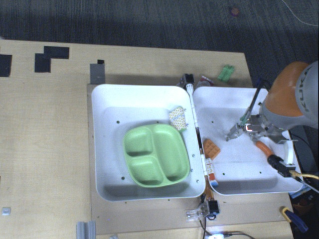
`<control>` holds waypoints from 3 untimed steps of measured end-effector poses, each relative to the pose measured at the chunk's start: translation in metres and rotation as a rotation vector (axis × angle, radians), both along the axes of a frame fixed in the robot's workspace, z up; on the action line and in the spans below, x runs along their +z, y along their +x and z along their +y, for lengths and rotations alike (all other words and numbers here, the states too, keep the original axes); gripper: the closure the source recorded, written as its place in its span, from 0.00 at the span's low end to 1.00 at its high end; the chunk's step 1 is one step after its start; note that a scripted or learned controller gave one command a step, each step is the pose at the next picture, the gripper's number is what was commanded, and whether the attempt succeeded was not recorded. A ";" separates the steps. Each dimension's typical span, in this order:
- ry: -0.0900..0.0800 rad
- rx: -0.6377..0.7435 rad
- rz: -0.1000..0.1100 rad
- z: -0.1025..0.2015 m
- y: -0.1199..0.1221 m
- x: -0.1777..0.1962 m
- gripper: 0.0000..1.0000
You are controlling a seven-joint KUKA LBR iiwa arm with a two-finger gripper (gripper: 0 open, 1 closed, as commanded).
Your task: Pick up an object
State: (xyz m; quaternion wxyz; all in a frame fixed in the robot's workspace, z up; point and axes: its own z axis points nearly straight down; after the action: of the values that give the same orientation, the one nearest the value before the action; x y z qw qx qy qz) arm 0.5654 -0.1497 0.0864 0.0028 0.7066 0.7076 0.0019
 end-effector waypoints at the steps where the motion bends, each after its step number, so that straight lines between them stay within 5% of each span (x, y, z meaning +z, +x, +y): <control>1: -0.001 0.001 -0.006 0.000 0.002 0.012 1.00; 2: 0.000 0.004 0.002 -0.043 0.081 0.004 1.00; 3: 0.000 0.005 0.000 -0.056 0.096 0.105 1.00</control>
State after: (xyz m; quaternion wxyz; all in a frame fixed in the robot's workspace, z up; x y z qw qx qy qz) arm 0.6616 -0.2054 0.1913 0.0029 0.7048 0.7093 0.0018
